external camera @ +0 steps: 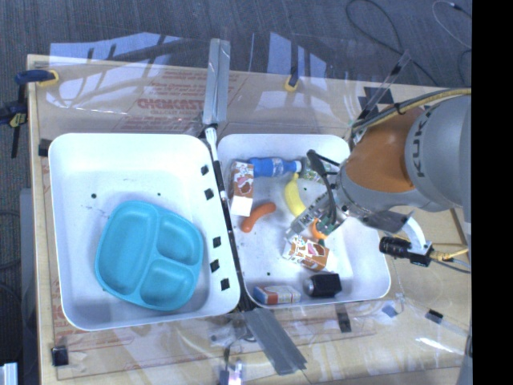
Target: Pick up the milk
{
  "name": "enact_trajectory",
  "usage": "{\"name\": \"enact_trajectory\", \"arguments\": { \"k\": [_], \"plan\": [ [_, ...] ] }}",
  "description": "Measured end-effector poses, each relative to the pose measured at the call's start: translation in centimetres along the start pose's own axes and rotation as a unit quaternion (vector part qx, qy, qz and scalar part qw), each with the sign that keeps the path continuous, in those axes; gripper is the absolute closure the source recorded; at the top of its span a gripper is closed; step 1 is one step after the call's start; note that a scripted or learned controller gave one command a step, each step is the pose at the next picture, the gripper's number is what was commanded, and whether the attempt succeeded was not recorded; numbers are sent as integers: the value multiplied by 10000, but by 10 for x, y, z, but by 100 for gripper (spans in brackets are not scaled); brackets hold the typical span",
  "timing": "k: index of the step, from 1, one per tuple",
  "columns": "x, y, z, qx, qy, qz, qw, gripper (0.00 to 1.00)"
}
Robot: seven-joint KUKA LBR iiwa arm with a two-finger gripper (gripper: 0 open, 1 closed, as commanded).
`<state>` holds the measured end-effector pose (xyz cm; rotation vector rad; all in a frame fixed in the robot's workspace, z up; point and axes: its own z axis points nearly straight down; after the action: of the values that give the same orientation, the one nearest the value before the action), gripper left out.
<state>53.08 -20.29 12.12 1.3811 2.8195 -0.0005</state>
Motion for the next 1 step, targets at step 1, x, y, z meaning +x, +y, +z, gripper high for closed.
{"name": "enact_trajectory", "arguments": {
  "k": [1],
  "plan": [
    [0,0,0,0,0,1,10000,0]
  ]
}}
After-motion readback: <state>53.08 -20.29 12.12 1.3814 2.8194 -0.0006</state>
